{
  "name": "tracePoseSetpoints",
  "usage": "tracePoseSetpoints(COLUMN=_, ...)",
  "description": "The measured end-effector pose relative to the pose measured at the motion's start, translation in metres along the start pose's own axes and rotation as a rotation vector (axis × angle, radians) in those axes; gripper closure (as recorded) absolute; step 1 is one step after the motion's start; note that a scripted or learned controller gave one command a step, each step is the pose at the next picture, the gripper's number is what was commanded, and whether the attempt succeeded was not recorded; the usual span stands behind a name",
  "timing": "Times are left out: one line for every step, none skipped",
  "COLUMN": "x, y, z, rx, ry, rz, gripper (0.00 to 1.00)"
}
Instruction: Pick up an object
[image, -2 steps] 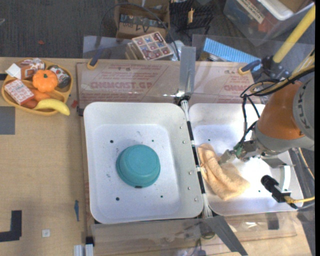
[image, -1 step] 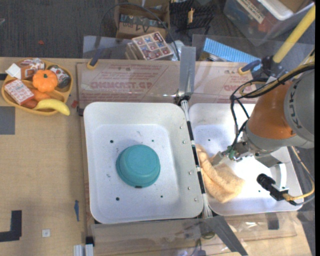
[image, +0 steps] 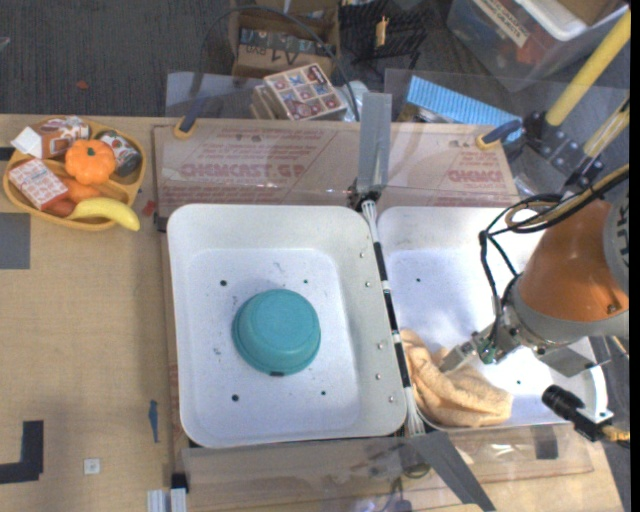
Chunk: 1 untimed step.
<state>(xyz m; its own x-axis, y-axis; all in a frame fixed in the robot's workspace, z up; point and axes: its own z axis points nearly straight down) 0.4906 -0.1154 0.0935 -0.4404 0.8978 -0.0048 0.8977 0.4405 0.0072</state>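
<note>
Two white bins sit side by side on the table (image: 80, 330), so going left to right: way off at the far left edge there's a yellow bowl of toy food (image: 70, 178) with a little orange pumpkin and a banana, well apart from the action. Next, the left shallow white plastic bin (image: 200, 240) holds a round teal bowl turned upside down (image: 278, 331), sitting roughly mid-bin and untouched.

Then the right shallow white plastic bin (image: 430, 250), where a crumpled tan cloth-like lump (image: 455, 392) lies in the near-left corner, pressed up against the divider between the bins. That looks like the target, since the hand (image: 478, 352) on the grey-and-orange arm is down right at its upper right edge. Honestly can't tell if the hand is open or closed from this angle, it's too small and partly hidden by the wrist.

What could go wrong, I reckon: the lump is soft and floppy, so a pinch on just the edge might slip out on the lift. It's also jammed in the corner, so the bin wall could block a clean grab.
</note>
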Motion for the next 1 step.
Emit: tracePoseSetpoints(x=-0.0110, y=0.0500, z=-0.0237, rx=0.005, ry=0.002, rz=0.100, gripper=0.00)
